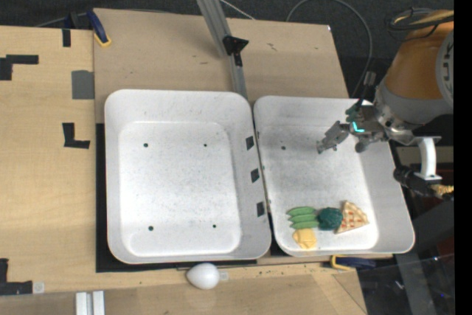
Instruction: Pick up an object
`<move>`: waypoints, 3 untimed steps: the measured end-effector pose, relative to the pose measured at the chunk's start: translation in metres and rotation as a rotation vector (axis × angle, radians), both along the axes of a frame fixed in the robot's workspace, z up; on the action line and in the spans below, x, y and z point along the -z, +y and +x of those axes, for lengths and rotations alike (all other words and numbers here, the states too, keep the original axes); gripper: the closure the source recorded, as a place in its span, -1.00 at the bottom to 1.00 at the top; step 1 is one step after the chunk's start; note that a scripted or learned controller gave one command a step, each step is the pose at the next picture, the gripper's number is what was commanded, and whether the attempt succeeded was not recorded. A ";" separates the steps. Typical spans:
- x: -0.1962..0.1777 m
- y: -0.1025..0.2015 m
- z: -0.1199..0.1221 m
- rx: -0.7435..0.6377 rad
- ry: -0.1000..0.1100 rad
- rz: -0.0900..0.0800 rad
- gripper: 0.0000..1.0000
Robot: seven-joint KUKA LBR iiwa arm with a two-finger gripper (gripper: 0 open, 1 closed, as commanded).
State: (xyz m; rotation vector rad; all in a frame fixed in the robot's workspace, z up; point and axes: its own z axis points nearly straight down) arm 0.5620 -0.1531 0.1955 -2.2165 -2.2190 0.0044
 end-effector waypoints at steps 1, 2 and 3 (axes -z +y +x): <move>-0.002 0.000 0.001 -0.001 -0.004 -0.001 -1.00; 0.058 -0.001 0.008 0.000 0.002 -0.001 -1.00; 0.106 0.000 0.008 0.000 -0.006 -0.003 -1.00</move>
